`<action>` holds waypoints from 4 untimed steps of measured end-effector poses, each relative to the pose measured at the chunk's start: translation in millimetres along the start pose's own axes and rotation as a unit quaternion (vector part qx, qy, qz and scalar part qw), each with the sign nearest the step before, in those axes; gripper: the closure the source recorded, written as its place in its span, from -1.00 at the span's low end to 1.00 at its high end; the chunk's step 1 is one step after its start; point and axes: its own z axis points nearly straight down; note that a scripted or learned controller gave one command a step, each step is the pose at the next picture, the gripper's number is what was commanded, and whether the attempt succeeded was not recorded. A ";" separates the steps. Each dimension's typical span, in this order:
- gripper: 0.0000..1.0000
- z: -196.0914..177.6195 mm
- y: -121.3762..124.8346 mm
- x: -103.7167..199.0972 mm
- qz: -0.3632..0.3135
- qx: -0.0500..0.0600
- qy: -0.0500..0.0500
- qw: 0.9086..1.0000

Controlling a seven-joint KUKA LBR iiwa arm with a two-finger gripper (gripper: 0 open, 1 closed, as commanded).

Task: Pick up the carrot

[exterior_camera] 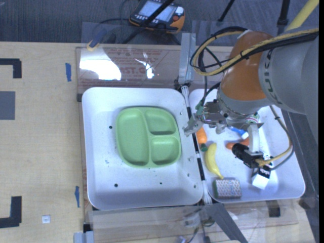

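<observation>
Bins (101, 186): two; one carrot (202, 135), one banana (212, 160).

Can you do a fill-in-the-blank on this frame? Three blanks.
1. The green divided plate sits in the ____ bin.
2. The banana lies in the right bin, and its colour is ____.
3. The carrot lies just above the ____.

Missing words: left; yellow; banana

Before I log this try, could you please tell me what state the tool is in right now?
Tool: low in the right bin, just above the carrot; whether it is open or closed cannot be told.
</observation>
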 end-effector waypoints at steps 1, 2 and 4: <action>1.00 -9.7 0.7 0.2 0.000 -0.001 0.000 1.000; 1.00 0.5 -79.2 4.0 -0.058 0.001 0.000 0.998; 1.00 0.3 -6.7 4.9 0.083 0.000 -0.001 0.997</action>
